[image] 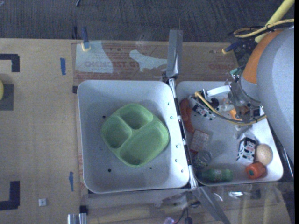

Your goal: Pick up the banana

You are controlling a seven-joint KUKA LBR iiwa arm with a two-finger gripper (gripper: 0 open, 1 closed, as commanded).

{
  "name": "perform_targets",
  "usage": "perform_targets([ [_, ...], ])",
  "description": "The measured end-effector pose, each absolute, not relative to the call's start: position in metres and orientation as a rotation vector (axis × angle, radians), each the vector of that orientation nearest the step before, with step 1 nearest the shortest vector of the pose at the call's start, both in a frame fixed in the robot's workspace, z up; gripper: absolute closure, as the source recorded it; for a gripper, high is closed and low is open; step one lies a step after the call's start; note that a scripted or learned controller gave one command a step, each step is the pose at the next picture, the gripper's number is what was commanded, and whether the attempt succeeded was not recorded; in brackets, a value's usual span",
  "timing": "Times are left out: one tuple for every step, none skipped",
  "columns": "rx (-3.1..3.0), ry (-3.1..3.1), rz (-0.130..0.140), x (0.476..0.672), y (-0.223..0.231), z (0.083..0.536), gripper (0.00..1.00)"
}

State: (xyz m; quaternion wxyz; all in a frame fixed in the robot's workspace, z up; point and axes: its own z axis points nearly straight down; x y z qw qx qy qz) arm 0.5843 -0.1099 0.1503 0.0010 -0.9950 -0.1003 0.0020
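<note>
My gripper (237, 110) hangs low over the back half of the right bin (275, 171), below the grey arm and its orange band. A thin yellow-orange strip (232, 117) shows just beneath the gripper. I cannot tell whether that strip is part of the banana or a cable. The arm's bulk hides the bin's back right corner.
The right bin also holds a red-orange item (186, 113) by its left wall, a pinkish square (201, 139), a grey can (203, 158), a green vegetable (217, 174), an orange ball (255, 170), a beige egg shape (264, 153) and a black-and-white toy (246, 149). A green divided plate (135, 134) lies in the left bin (88, 101).
</note>
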Motion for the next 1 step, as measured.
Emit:
perform_targets([
  [-3.100, -0.495, 0.001, 0.5244, -0.1287, 0.0854, 0.00],
])
